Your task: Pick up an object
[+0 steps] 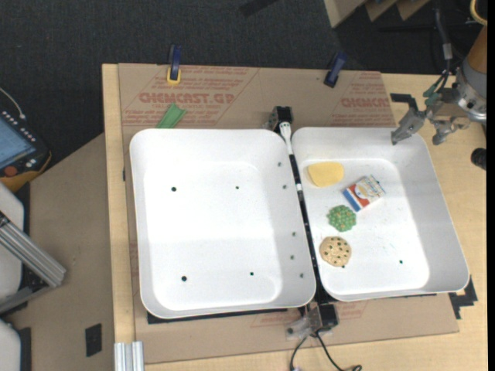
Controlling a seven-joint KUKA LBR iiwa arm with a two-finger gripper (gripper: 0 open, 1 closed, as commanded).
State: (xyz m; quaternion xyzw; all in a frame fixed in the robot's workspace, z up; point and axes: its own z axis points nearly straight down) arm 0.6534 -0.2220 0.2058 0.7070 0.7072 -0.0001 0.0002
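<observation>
We saw the gripper [424, 128] hovering over the far right corner of the right bin [433, 199], its fingers spread and grasping nothing. Four objects lay in that bin's left half: a yellow piece [326, 173], a red, white and blue carton [364, 192], a green round item [341, 218] and a cookie [335, 250]. Beside it on the worktop [116, 168] sat the left bin [155, 230].
</observation>
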